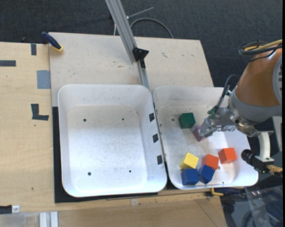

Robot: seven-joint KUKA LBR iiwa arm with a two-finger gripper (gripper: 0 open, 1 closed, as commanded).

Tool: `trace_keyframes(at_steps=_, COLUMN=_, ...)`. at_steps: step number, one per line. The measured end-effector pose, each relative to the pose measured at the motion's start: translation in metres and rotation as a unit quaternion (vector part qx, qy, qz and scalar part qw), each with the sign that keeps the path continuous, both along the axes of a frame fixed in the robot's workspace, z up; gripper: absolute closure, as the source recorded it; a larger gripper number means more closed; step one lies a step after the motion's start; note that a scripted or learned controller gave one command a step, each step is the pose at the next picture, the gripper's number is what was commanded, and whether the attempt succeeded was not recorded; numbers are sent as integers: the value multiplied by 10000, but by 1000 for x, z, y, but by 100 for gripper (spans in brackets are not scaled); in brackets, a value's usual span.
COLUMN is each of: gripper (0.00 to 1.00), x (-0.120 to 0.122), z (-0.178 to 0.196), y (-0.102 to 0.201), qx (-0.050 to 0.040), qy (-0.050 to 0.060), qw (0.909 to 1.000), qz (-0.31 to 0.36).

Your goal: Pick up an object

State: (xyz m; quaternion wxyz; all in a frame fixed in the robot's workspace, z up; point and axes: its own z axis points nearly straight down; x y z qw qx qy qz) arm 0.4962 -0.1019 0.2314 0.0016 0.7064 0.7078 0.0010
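Gripper (202, 130) down low in the right bin (180, 96), hovering over a purple block (198, 134) just beside the green cube (186, 120). Can't tell its state from here. Looks like approach/grasp stage; next needs a firm close, then lift

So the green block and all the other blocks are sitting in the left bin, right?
Not quite. The camera view shows the green block and all the other blocks, such as the yellow block, sitting in the right bin, not the left bin.
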Motion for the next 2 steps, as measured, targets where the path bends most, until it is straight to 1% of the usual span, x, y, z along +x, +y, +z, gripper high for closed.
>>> trace_keyframes(at_steps=1, gripper=100, x=-2, z=43, y=-4, qx=-2, qy=0, qw=10000, qz=-4)
trace_keyframes(at_steps=2, gripper=100, x=13, z=39, y=43, qx=8, qy=25, qw=10000, qz=15)
